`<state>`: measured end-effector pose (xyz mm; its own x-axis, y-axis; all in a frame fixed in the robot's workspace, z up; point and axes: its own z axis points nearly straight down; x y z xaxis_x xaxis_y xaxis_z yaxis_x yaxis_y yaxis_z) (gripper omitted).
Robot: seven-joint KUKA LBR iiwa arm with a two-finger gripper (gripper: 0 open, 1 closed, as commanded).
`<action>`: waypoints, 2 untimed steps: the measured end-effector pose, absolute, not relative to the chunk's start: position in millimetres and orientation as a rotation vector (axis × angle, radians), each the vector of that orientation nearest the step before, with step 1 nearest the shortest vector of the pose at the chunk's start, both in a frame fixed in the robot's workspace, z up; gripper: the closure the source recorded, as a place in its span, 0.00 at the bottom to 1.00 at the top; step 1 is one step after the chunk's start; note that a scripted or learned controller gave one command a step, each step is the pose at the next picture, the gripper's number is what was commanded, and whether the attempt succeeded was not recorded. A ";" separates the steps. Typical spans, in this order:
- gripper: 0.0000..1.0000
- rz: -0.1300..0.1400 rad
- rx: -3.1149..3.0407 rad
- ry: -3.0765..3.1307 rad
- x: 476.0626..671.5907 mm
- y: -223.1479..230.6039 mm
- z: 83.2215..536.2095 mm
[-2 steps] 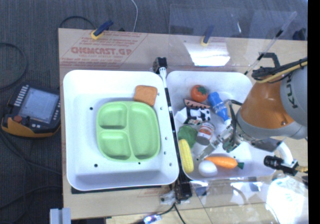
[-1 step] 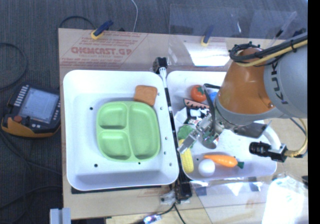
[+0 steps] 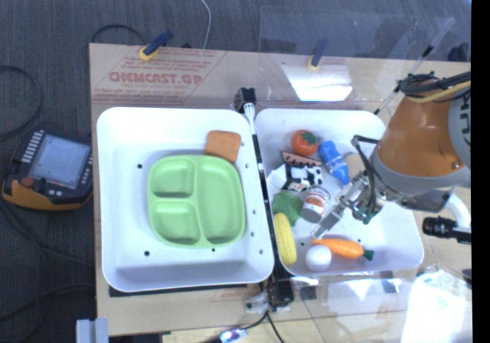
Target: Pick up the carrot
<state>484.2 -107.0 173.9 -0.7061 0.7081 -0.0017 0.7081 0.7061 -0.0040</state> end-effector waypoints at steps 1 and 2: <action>0.00 0.003 0.655 3.061 488.1 -118.8 90.8; 1.00 0.005 0.657 3.052 490.7 -118.5 102.3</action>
